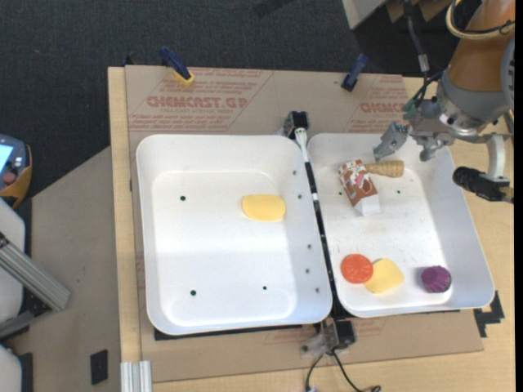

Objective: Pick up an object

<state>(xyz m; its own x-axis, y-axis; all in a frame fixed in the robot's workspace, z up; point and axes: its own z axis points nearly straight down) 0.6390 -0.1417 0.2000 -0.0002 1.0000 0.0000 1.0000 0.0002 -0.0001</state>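
My gripper [409, 146] hangs over the far part of the right bin [458, 219], open, with nothing between its spread fingers [391, 143]. Just below and to its left lies a tan cone-shaped piece [386, 168], touching a brown and white box [358, 184]. Along the near side of the same bin sit an orange round piece [356, 269], a yellow piece [385, 276] touching it, and a purple piece [435, 278]. In the left bin [163, 219] lies a single yellow oval piece [263, 208].
The two bins meet at a black divider [313, 211] with a clamp at its far end [296, 124]. Blue clips [177, 64] [355, 71] hold the cardboard base at the back. A black fitting [482, 182] juts in at the right.
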